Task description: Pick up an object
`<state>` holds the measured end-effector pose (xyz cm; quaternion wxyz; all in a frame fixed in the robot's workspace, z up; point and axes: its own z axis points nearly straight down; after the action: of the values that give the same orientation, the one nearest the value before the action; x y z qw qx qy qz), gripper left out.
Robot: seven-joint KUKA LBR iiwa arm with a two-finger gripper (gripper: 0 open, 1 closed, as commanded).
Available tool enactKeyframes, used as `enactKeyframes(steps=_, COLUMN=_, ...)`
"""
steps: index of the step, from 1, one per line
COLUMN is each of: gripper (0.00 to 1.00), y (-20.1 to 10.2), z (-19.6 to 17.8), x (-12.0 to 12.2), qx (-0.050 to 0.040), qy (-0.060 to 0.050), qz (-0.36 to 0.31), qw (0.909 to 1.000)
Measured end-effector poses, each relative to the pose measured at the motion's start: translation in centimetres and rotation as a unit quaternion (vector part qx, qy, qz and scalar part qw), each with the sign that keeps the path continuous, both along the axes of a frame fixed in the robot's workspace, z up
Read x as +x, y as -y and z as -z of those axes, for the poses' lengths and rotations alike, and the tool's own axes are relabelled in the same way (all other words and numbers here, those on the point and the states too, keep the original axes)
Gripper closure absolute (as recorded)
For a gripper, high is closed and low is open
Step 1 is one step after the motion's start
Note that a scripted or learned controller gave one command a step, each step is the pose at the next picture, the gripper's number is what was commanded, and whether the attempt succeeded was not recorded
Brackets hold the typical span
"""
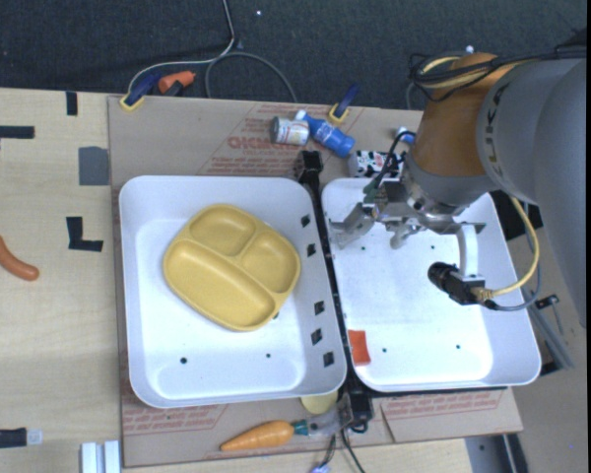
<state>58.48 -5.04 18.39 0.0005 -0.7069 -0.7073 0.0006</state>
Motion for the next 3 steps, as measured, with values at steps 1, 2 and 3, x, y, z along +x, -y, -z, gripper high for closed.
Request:
enactKeyframes(steps=1, gripper=0.0, y=0.0, z=0.0, x=0.0, qx=0.0, qy=0.0, qz=0.0, qw=1.0)
enactKeyframes(steps=2, gripper=0.0, y=0.0, z=0.0, x=0.0, qx=0.0, qy=0.0, qz=0.0, qw=1.0)
enactKeyframes(steps=3, gripper=0.0, y=0.0, z=0.0, x=0.0, qx=0.0, qy=0.0, qz=0.0, qw=1.0)
